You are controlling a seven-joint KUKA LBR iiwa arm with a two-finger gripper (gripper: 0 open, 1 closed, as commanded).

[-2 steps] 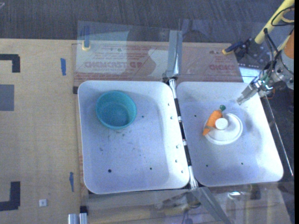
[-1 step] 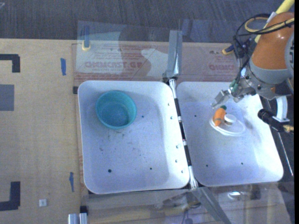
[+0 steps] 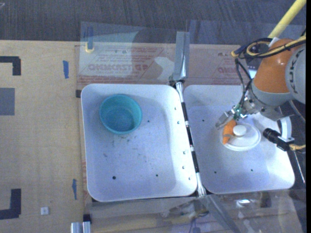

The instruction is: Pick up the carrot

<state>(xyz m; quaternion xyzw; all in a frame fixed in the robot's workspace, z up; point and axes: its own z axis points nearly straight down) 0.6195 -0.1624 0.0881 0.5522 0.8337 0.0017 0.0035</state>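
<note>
End effector just above carrot

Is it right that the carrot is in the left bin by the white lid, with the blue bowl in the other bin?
Not quite. The camera view shows the carrot in the right bin, against the white lid. The blue bowl is in the other bin, the left one.

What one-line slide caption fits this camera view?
Pincer poised over the carrot beside a white plate in the right bin; teal bowl in the left bin.
</note>
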